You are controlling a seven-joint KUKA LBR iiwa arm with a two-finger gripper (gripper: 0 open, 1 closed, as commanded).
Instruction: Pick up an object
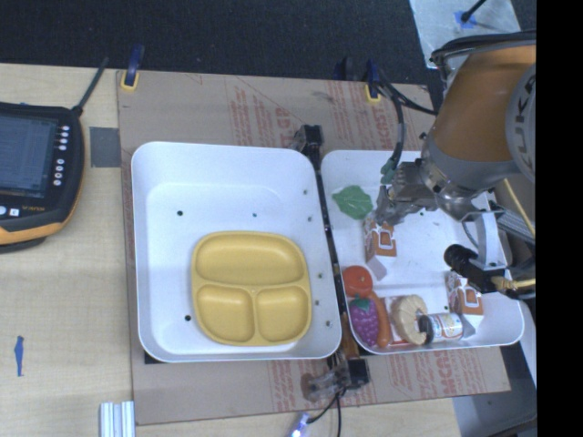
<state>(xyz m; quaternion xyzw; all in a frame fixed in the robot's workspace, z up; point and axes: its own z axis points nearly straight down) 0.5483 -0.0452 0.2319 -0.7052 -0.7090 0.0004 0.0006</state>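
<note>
a pale wooden bench [55,335] carries a brown cardboard sheet [228,107], and two shallow white bins sit side by side on it. beyond the bench at twelve o'clock the floor is dark carpet. a teach pendant [32,171] with an orange rim lies at nine o'clock, cut off by the edge.

the left bin [164,180] holds a yellow divided tray [252,287]. the right bin [492,335] is partly covered by the grey and orange arm [483,107] coming in from three o'clock.

the gripper [390,209] hangs just over a small white and orange carton [382,241] near the bin's middle, at the carton's twelve o'clock; whether the jaws are open or closed i cannot tell. a green leaf-like piece [352,200] lies at its nine o'clock. along the six o'clock wall are a tomato [358,279], purple grapes [363,317], a doughnut [406,319], a small bottle [448,325] and another carton [466,297].
</note>
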